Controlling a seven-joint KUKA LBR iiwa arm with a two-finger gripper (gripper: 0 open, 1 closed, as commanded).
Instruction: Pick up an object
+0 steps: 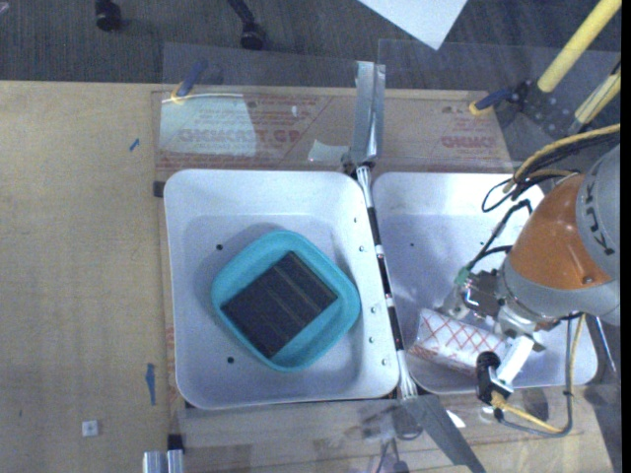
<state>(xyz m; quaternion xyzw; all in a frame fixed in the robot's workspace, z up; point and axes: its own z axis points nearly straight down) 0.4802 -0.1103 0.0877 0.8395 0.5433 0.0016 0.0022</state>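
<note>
A red-and-white checked packet (449,344) lies at the front of the right bin (434,210), partly hidden under the arm. My gripper (477,302) hangs over the packet's far right end, below the orange wrist band; whether it touches the packet I cannot tell. In the left bin (197,215) a teal square dish (335,279) sits turned cornerwise, with a dark ribbed block (278,304) lying inside it.
A metal divider (380,264) runs between the two bins. Clear plastic sheets and cardboard (246,126) stand behind them. Yellow cables (552,156) loop over the right bin's far corner. The bench (69,264) stretches away on the left.
</note>
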